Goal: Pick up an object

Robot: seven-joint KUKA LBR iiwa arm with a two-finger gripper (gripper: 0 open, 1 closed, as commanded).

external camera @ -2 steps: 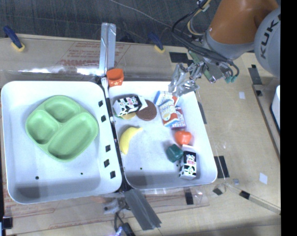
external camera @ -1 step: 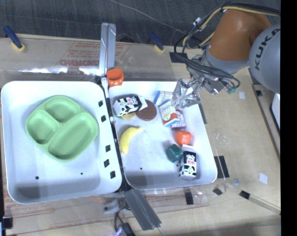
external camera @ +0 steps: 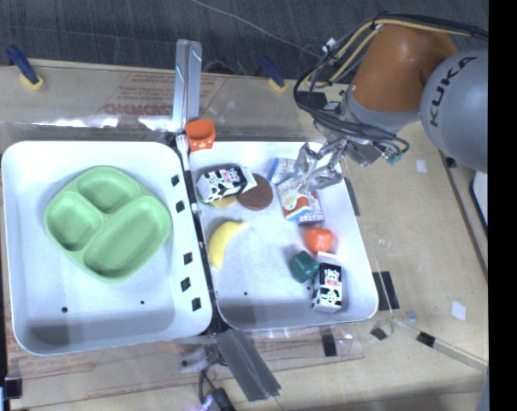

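My gripper point(external camera: 314, 168) hangs over the upper right part of the right bin point(external camera: 267, 311), its metal fingers just above a small juice carton point(external camera: 298, 202) with a red and blue print. Nothing shows between the fingers. Also in this bin lie a yellow banana point(external camera: 223, 238), a brown round cookie point(external camera: 257, 194), a cow-print carton point(external camera: 220, 184), a second cow-print carton point(external camera: 328, 287), an orange-red object point(external camera: 319, 238) and a dark green object point(external camera: 303, 266). A blue-and-white packet point(external camera: 280, 170) lies beside the gripper.
The left bin point(external camera: 36, 315) holds a green divided plate point(external camera: 109, 221). An orange block point(external camera: 200, 133) sits at the top of the divider between the bins. Cables loop around the arm's wrist point(external camera: 361, 127) above the right bin's far edge.
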